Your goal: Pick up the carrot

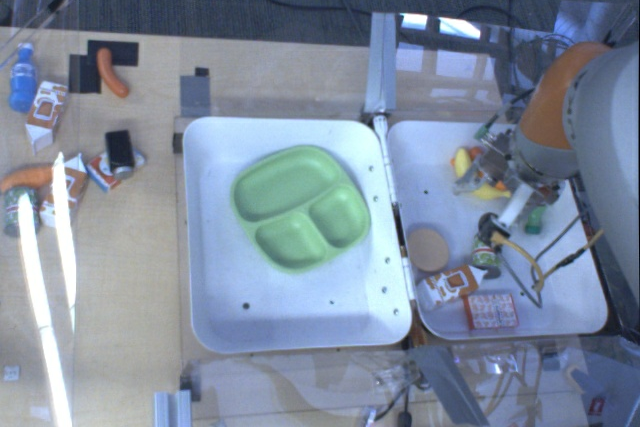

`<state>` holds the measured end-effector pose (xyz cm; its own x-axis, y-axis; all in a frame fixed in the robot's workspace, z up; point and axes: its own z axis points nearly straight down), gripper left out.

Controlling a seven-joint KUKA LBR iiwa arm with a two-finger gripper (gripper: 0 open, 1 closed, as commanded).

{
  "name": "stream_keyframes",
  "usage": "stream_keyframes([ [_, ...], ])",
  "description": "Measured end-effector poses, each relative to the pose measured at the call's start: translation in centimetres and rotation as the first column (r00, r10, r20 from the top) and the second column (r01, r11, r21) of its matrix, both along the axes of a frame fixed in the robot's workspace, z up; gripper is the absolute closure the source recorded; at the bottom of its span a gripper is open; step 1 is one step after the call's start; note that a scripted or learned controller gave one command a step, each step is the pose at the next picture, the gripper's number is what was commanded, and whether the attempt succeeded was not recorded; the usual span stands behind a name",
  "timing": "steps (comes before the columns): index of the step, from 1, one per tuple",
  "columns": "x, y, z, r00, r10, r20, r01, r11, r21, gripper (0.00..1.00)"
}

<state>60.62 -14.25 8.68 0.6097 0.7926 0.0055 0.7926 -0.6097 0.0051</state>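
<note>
**Claw low over the right bin, carrot apparently just at its tip**

The claw (498,177) hangs low in the right bin (590,310), and its own bulk hides whether it is apart or together; I cannot tell.

The carrot (477,185) is, as best I can judge at this slant, the thin orange-yellow sliver lying on the bin floor near the bin's far left part. It sits just beside the claw, on the side towards the green tray, partly covered by it. No part of it visibly sits inside the claw.

A yellow toy (462,160) lies touching or nearly touching it on the far side. A small green can (487,255) and a brown disc (430,248) lie nearer the camera, apart from it.

To do this step well, the claw should probably centre across the carrot's narrow width. It should also stay off the yellow toy and close only once it is down at floor level.
</note>
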Motion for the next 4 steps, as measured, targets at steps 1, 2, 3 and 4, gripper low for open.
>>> stream_keyframes([
  [1,4.4,-5.1,-0.1,0.997,0.072,-0.001,-0.072,0.997,0.0,0.0],
  [2,4.3,-5.1,-0.1,0.997,0.074,-0.002,-0.074,0.997,0.0,0.0],
  [3,4.9,0.2,-0.1,0.978,0.211,-0.002,-0.211,0.978,-0.002,0.0],
  [4,5.0,0.3,0.8,0.976,0.216,-0.006,-0.216,0.976,-0.002,1.0],
])
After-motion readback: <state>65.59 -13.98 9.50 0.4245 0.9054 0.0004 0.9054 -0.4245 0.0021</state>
